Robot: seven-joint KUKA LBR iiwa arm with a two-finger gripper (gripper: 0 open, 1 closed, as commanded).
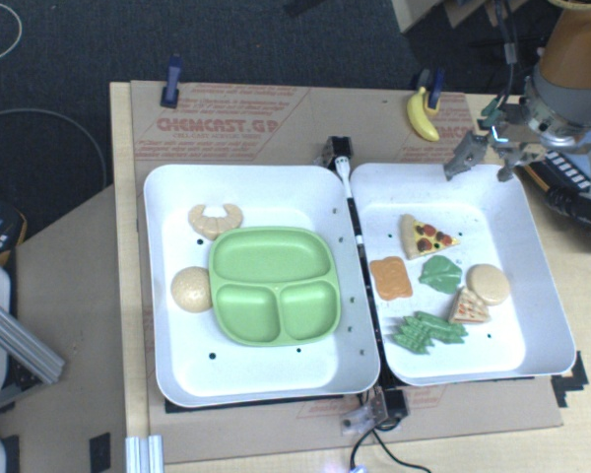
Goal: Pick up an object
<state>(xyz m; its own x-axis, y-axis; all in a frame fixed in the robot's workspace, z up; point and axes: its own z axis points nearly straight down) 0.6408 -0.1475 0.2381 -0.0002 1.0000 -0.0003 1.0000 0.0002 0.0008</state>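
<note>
Two white bins face you: the left bin (pixel 167 363) carries a green divided tray (pixel 274 284), the right bin (pixel 537 343) a pizza slice (pixel 426 236) and other toy food. Your gripper (pixel 485 161) hangs spread wide, holding nothing, over its far rim.
</note>
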